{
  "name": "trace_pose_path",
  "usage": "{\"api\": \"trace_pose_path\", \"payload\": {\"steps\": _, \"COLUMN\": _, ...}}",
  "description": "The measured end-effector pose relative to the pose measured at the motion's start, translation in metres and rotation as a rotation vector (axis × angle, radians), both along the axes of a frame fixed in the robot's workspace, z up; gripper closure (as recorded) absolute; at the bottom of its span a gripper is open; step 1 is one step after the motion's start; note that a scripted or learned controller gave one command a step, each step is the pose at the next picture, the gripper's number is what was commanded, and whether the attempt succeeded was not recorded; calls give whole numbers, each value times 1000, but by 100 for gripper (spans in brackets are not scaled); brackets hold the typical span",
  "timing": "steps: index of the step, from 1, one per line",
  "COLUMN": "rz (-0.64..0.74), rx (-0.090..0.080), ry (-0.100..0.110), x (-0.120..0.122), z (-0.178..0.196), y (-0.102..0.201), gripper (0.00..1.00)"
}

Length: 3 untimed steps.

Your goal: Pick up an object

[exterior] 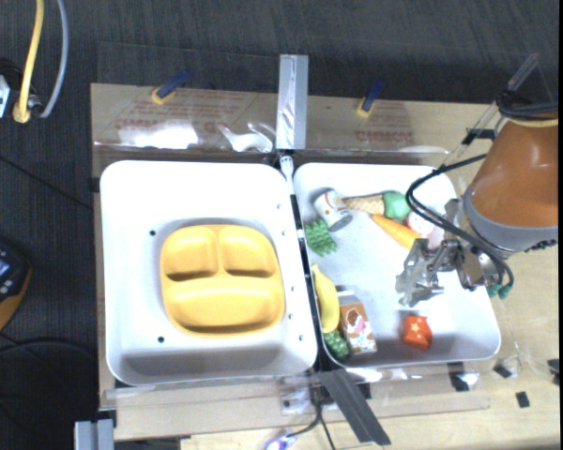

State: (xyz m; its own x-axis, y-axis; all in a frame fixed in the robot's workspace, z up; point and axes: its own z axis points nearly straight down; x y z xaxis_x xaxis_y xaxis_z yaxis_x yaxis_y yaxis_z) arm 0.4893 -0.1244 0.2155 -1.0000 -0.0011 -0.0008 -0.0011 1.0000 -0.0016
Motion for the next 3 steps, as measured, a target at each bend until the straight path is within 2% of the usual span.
{"api": "trace_pose_path", "payload": {"steps": 1, "rz": 147, "rx": -4, "ry": -13, "x": 5, "z": -124, "y": -10, "gripper": 0}}
{"api": "trace_pose_path", "payload": {"steps": 2, "rz": 251, "rx": -1, "ry": -6, "x": 50, "z": -125, "y": -25, "gripper": 0}}
{"api": "trace_pose_path", "payload": {"steps": 3, "rz": 204, "rx": -5, "ry": -13, "x": 63, "z": -124, "y": 12, "gripper": 0}}
